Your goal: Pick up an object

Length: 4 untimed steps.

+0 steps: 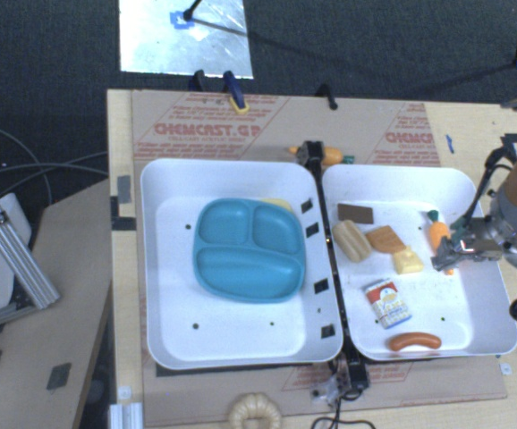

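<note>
Nearest the camera, on the bench edge below the bins: a pale coiled ring (255, 411), off task.

Right bin (487, 329), front wall: a sausage (413, 341) lying crosswise, long axis left-right. Just behind it a small carton (387, 303), red and white, tilted a little.

Mid bin: a yellow block (408, 262), with an orange-brown slab (385, 239) touching its far-left side and a tan bread roll (351, 240) left of that, lying at a slant. A dark brown square (355, 213) sits beyond the roll.

Right side of the same bin: gripper (445, 257) low over the floor, arm coming in from the right. Fingers blurred and dark against each other; cannot tell whether they are wide or narrow, and nothing is visibly between them. A carrot (437, 232), green tip to the far end, stands just beyond the gripper, long axis running near-to-far. A speck of orange shows right below the fingertips; too small to name.

Judgement: the carrot is the nearest candidate, just to the far side of the gripper; the yellow block is next, just to its left. A grasp across the carrot's short width would need the fingers to close left-right.

Left bin (165, 239): a blue divided plate (246, 249), a yellow bit (280, 205) peeping behind its far rim.

Far: cardboard sheet (205, 128), then a shiny square plate (185, 25) on dark carpet.
</note>
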Each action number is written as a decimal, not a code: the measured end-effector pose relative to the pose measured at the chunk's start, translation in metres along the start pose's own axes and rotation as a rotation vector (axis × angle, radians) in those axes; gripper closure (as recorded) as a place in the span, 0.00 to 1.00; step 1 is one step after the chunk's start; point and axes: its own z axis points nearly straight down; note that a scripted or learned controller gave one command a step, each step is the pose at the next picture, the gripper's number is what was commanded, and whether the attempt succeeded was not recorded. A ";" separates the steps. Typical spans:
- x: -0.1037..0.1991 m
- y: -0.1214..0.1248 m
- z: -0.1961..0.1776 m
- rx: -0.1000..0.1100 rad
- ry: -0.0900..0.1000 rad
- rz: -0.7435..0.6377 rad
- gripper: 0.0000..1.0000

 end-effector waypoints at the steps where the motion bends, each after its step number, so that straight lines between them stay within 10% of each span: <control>1: 0.045 0.028 0.010 0.002 0.003 -0.005 1.00; 4: 0.155 0.107 0.012 0.002 0.002 -0.003 1.00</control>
